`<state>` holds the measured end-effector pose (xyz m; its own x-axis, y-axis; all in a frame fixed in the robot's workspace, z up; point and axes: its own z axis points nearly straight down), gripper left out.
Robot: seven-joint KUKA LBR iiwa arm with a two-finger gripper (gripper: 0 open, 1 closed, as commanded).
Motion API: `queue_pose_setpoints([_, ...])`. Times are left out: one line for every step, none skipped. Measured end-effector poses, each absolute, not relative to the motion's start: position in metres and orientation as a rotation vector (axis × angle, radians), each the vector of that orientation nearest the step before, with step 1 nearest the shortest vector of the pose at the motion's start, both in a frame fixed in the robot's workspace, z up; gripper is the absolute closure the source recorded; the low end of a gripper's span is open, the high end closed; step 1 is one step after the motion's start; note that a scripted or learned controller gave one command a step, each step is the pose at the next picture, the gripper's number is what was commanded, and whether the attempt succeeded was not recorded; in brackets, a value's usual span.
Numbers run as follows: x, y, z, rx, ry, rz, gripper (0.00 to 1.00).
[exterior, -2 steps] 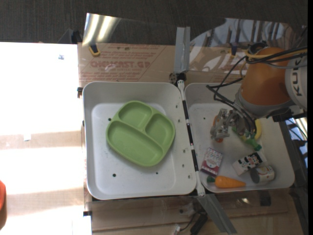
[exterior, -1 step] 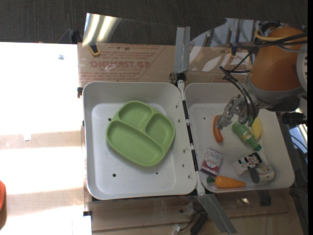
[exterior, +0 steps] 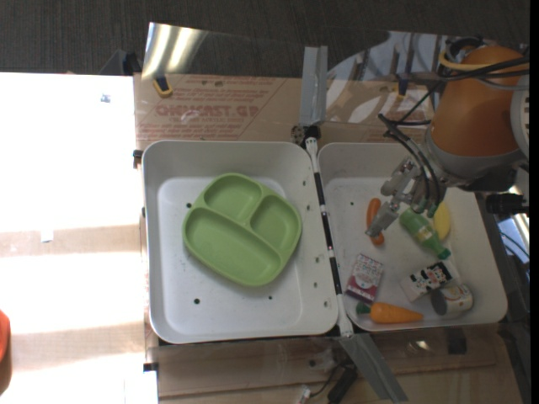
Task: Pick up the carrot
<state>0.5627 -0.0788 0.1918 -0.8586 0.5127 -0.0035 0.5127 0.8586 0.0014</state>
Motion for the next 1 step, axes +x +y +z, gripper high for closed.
queue_pose_setpoints([0.6023, -0.0945, 0.0979, 0.454, 3.106, 0.001, 0.00])
